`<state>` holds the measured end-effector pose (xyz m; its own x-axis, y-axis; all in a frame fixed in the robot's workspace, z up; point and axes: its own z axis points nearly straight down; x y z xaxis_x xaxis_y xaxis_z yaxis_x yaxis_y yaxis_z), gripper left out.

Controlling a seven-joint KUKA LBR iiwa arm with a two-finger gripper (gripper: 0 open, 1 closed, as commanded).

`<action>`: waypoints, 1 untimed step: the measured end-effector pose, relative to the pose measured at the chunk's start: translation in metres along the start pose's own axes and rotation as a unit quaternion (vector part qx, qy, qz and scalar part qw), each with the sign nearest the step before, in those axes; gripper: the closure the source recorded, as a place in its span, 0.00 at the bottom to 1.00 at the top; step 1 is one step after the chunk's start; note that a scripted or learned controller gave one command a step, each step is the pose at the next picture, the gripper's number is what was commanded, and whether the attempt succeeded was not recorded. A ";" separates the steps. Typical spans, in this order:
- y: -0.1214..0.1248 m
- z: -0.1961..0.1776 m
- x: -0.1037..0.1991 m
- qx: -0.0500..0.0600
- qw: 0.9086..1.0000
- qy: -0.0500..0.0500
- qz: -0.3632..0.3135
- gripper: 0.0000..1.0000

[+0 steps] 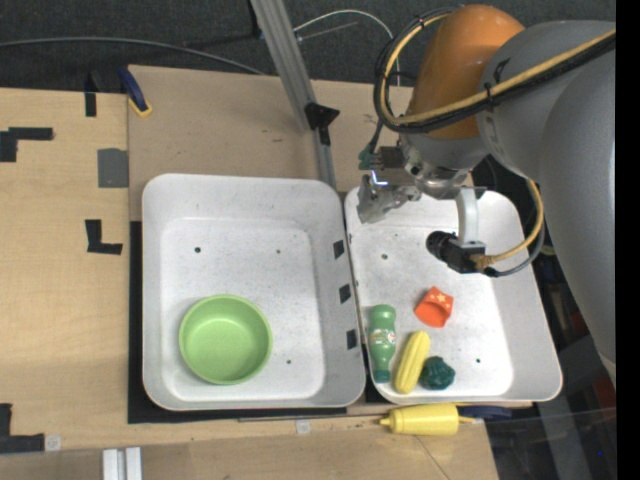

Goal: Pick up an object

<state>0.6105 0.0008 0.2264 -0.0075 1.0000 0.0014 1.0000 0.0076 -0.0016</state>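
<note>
Camera view, from above at a slant: arm [520, 88] reached in from the right, with the gripper [378, 200] sitting over the far left corner of the right bin [500, 363], close to the wall shared with the left bin [160, 268]. Claw state could not be told from this angle; the wrist body and cabling covered most of it. Nothing was seen in its grasp.

Candidate objects all lay in the right bin, toward its near edge and well apart from the gripper: orange block [434, 307], green bottle [381, 330], yellow piece [411, 360] just beside the bottle, dark green lump [436, 373] touching or nearly touching the yellow piece. Green bowl [226, 339] sat alone in the left bin. A yellow object [424, 420] lay outside the bins on the bench.

Risks, as judged:
- Gripper position close to the bin wall; a descent there would likely close on bare floor or clip the wall.
- Bottle, yellow piece and lump crowded together; a grasp there might nudge neighbours or catch two at once.
- Bottle looked rounded and could roll out of the pinch.

Hard to make out: the fingertips, the height of the gripper above the bin floor, and whether the lump actually touched the yellow piece. Arm cut off at the right edge.
</note>
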 end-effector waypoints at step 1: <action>0.002 0.009 0.055 0.001 1.000 0.000 0.000 1.00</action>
